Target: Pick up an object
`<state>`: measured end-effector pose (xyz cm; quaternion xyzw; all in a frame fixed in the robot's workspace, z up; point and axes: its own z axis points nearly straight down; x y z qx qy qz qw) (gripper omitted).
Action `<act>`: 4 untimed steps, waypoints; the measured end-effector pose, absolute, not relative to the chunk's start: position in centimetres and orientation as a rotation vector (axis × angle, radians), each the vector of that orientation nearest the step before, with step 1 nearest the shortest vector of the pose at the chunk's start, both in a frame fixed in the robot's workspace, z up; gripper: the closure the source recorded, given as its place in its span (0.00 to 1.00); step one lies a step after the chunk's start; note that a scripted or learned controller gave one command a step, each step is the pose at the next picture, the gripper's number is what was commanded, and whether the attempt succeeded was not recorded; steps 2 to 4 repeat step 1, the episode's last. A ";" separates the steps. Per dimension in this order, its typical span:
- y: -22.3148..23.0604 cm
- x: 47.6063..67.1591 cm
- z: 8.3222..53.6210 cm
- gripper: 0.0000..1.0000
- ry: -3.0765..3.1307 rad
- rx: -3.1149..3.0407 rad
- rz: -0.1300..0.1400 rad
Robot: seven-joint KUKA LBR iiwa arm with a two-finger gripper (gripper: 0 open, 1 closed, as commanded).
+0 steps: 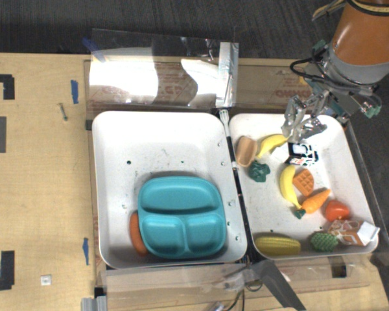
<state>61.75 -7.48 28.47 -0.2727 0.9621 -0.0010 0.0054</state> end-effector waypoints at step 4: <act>-1.9 64.8 24.5 1.00 2.967 -1.014 0.003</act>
